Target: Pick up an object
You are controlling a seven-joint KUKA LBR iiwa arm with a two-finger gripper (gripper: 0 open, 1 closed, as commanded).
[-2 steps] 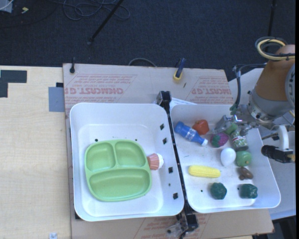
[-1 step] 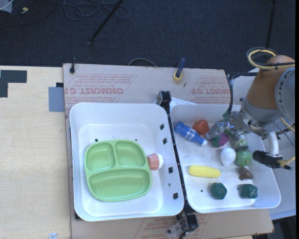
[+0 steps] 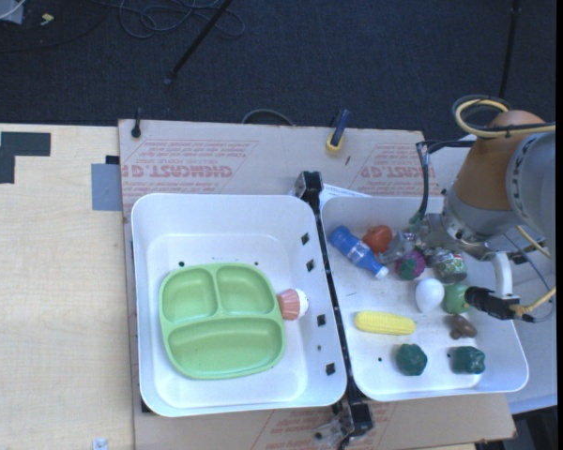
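Note:
My gripper (image 3: 420,247) reaches down into the right bin (image 3: 507,375) from the right, under the orange band of the arm (image 3: 493,172). Its tip sits among a cluster of small things: a red-orange piece (image 3: 377,238), a purple and green toy (image 3: 411,267) and a speckled green ball (image 3: 449,266). A blue bottle (image 3: 357,249) lies just left of it. Nearer the front are a white egg (image 3: 429,294), a green cup (image 3: 455,297), a yellow corn cob (image 3: 385,322), a brown bit (image 3: 463,325) and two dark green lumps (image 3: 411,359) (image 3: 466,359).
The left bin (image 3: 155,223) holds a light green divided plate (image 3: 222,319) and a pink and orange toy (image 3: 293,303) by its right wall. A black clip (image 3: 308,184) sits where the bins meet at the back. Cables (image 3: 511,293) hang off the arm over the right bin's edge.

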